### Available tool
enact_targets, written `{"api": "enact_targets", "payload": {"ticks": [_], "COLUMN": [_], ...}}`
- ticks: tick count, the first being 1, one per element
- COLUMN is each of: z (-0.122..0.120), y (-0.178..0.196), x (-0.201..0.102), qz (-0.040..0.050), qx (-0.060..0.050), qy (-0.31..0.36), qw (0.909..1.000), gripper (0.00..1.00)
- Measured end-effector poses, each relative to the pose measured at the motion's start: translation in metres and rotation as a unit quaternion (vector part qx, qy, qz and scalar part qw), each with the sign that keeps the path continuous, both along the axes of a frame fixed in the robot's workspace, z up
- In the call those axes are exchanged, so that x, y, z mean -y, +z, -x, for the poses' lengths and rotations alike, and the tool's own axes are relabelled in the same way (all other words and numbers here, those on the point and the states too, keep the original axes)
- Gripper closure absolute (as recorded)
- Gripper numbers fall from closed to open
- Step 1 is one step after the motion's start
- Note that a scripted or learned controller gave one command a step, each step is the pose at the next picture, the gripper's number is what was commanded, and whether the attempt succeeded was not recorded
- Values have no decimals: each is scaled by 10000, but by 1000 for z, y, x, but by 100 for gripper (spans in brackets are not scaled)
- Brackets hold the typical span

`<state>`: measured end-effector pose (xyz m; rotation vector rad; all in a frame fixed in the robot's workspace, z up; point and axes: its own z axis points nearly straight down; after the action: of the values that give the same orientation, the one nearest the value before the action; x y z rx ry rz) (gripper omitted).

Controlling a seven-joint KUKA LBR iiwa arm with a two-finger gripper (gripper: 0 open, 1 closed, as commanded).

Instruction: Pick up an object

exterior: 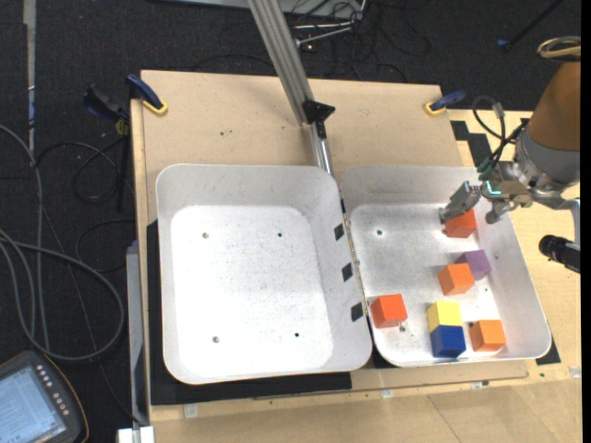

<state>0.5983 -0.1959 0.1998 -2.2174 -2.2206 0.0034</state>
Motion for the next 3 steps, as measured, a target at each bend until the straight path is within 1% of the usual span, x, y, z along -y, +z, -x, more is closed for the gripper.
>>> {"api": "enact_targets", "payload": {"ticks": [1, 2, 3], "z": [-1, -6, -5], "y": [2, -53, -107], "x": [0, 8, 7], "qz": [6, 4, 0], "qx": [13, -3, -6], "qy": [6, -10, -9], "qw": [10000, 10000, 10000], "gripper": [0, 0, 0]}}
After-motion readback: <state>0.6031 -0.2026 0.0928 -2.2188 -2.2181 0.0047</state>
